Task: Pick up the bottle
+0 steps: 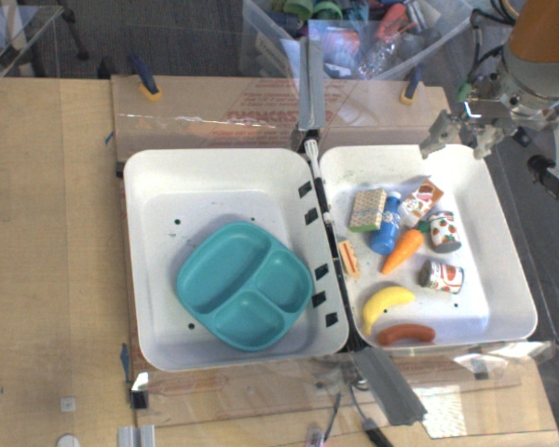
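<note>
**Approach to the bottle: gripper high, nothing grasped**

Gripper at upper right of frame, over the far rim of the right bin. Fingers spread apart, nothing between them. Bottle blue, lying in the upper middle of the right bin, well below and left of the gripper in the frame.

Crowding around the target:
- Textured tan block touching its left side.
- Orange carrot against its lower right end.
- Small red-and-white items just beside its upper right.

Recommended handling of this step, as judgement:
- Bring the gripper over the bottle's mid-body before descending; avoid a slanted descent across the bin rim.
- Turn the fingers across the bottle's narrow width, one finger toward the tan block, one toward the carrot side.
- Expect little room on either side; a shallow, centred closure probably safer than a deep plunge.
- Risk: nudging the carrot or block and rolling the bottle away.

Left bin: teal divided plate, not involved.

Hard to make out:
- Bottle's cap end and exact outline, partly blended with neighbours.
- Arm above the wrist, cut off at the top right edge.
- Identity of the small red-and-white items.
</note>
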Robot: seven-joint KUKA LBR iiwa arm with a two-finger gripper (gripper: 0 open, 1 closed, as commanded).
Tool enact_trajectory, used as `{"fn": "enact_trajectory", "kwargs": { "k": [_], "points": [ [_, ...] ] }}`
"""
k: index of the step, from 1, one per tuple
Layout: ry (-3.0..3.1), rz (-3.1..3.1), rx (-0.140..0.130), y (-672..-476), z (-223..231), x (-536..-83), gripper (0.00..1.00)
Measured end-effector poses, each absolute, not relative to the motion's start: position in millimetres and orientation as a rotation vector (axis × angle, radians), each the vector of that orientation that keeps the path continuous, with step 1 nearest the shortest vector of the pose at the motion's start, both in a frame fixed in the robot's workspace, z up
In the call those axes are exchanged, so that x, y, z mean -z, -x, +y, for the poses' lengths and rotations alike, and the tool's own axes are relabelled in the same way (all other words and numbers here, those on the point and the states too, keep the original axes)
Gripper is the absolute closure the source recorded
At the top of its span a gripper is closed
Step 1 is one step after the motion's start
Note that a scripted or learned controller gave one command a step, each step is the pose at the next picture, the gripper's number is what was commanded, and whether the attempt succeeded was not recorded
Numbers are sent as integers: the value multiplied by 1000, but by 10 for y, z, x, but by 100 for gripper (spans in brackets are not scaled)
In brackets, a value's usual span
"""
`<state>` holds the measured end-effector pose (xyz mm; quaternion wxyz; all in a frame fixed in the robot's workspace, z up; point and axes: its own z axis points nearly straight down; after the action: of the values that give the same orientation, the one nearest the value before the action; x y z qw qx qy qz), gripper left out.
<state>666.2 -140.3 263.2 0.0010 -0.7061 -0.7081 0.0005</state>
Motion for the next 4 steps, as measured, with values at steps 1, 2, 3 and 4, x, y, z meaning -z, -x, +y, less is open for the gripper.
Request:
{"fn": "enact_trajectory", "kwargs": {
  "k": [1, 2, 3, 4],
  "points": [
    [2188, -2251, -3, -6663, -1624, -1572, 0],
    [2161, -2321, 31, -6679, -1222, -1241, 0],
    [2041, -2474, 47, -6416, -1076, -1154, 0],
    [2012, -2429, 10, -5805, -1067, -895, 0]
  ]
}}
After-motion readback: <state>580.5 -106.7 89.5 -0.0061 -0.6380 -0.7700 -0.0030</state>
